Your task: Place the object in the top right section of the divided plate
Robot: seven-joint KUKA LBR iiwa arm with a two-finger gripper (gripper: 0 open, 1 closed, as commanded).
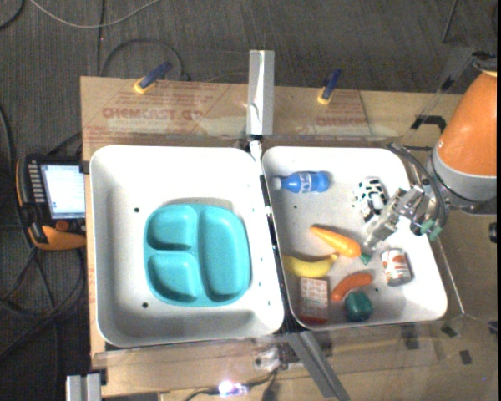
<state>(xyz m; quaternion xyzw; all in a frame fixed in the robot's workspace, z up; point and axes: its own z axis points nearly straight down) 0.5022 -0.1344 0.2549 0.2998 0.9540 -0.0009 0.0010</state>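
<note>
Reaching in from the right, the grey arm [463, 153] with its orange band hangs over the right-hand bin [426, 303], and its pincer [376, 242] points down and to the left, tips low above the bin floor. From where I stand I cannot tell whether the pincer is released or clenched; nothing shows between its tips. Just beside those tips lies an orange carrot [336, 240], slanting across the middle of the bin. A small green bit [365, 258] sits right under the pincer's end. To the right of it, near the bin's right wall, lies a small can [396, 266] with a red and white label. Behind the pincer rests a black-and-white spotted object [370, 194], and farther back a blue and white bottle [306, 182] lies on its side. Toward the front there is a yellow banana [310, 265], a small printed packet [314, 292], an orange-red piece [351, 285] and a dark green lump [358, 306] touching it.

The left-hand bin [117, 182] holds the turquoise divided plate [198, 252], well apart from the pincer, with two smaller sections on its left and one long section on its right. Beyond the desk's [175, 111] left edge sits a handheld controller [54, 199] with a lit screen.
</note>
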